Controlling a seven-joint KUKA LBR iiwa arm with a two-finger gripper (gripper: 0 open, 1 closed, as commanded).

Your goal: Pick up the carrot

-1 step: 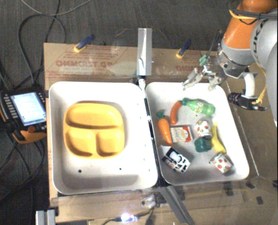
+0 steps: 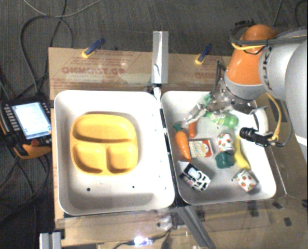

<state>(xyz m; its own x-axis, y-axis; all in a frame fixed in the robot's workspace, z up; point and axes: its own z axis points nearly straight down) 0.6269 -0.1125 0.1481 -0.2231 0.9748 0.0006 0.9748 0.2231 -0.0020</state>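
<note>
The carrot [image 2: 183, 145], orange with a green top, lies along the left side of the right bin [image 2: 265, 191], next to a small white and orange carton [image 2: 200, 148]. My gripper [image 2: 208, 107] hangs over the back of that bin, up and to the right of the carrot and apart from it. A smaller orange piece [image 2: 192, 128] lies just below the gripper, between it and the carrot. I see nothing held in the gripper.
The right bin also holds a green leafy item [image 2: 225, 120], two strawberry-print cans [image 2: 225, 141] [image 2: 245, 179], a green cup [image 2: 224, 161], a banana [image 2: 241, 158] and a black-and-white item [image 2: 196, 177]. A yellow divided tray [image 2: 105, 143] sits in the left bin [image 2: 66, 191].
</note>
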